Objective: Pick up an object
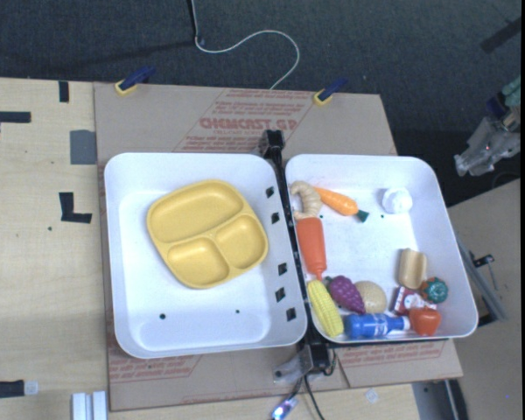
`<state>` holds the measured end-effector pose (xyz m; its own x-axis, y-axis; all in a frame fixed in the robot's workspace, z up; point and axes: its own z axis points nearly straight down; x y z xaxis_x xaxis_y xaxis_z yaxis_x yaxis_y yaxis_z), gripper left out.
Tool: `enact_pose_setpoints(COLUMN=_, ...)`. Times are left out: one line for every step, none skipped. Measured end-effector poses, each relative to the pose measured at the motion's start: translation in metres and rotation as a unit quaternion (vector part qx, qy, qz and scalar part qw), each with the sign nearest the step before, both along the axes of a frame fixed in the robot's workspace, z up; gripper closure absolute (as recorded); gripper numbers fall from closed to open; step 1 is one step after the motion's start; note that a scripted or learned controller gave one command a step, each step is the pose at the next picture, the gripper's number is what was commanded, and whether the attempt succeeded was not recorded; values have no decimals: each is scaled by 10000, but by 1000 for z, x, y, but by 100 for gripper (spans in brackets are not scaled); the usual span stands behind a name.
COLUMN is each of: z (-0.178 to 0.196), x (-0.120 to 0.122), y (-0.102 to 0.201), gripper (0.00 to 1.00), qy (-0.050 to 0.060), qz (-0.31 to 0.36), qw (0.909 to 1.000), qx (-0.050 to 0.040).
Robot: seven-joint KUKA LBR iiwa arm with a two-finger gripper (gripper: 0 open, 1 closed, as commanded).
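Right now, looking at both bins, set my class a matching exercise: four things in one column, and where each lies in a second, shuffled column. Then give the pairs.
Things
1. yellow plate
2. corn
3. white cap
4. blue bottle

Places
A. right bin, along its near wall
B. left bin
C. right bin, far end, on its own
D. right bin, near end, by the divider

Pairs: 1-B, 2-D, 3-C, 4-A
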<state>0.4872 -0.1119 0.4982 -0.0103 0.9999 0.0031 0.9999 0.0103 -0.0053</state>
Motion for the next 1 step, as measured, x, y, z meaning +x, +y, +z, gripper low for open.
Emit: enact_pose_setpoints(z=-63, x=0, y=90, gripper=100, qy=16, qz=1, qw=10000, qx=-5)
